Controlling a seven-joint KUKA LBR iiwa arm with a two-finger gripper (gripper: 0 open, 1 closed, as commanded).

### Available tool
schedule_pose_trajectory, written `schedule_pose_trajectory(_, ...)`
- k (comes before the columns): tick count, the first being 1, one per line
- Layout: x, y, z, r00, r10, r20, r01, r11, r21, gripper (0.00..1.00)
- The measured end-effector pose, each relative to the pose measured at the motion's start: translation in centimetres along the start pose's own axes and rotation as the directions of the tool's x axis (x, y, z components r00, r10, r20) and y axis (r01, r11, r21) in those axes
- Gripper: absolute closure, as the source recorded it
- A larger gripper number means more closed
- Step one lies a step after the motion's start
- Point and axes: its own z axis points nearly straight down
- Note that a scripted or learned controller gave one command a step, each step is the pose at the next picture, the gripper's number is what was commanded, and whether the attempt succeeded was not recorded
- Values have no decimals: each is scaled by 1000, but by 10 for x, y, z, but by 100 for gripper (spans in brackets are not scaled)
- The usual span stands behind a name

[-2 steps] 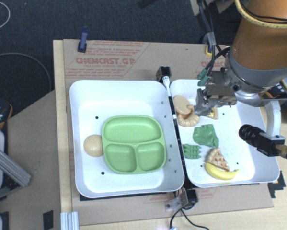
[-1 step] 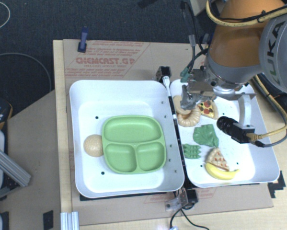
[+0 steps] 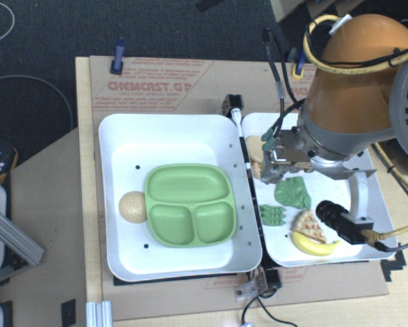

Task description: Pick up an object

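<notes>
1. Two white bins stand side by side on a brown cardboard sheet (image 3: 156, 87) with red print.
2. The left bin (image 3: 122, 148) holds a green plate (image 3: 190, 204) with three compartments, and it lies about in the middle of the bin.
3. A pale beige ball (image 3: 132, 207) lies just beside the left edge of this plate and seems to touch it.
4. The arm (image 3: 357, 73) reaches in from the right and hangs over the right bin (image 3: 278, 247), so it covers the far part of it.
5. The gripper (image 3: 270, 169) is low over the left part of the right bin, close to the wall between the two bins.
6. I cannot tell if the gripper is apart or together, and I see nothing held in it.
7. A tan piece (image 3: 256, 148) lies against that wall, just beside the gripper on its far side, and it is partly hidden.
8. A leafy green piece (image 3: 292, 193) lies just in front of the gripper, but I cannot tell if they touch.
9. A smaller green piece (image 3: 272, 214) lies near the leafy one, closer to the wall.
10. A yellow wedge with red marks (image 3: 311, 227) lies toward the near side of the right bin.
11. It rests against a banana (image 3: 314, 246), which curves along the near side.
</notes>
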Motion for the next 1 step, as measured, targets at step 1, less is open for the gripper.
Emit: schedule_pose_trajectory(1, -32, 3, -95, 1000, 3, 1, -3, 1000, -18, 100)
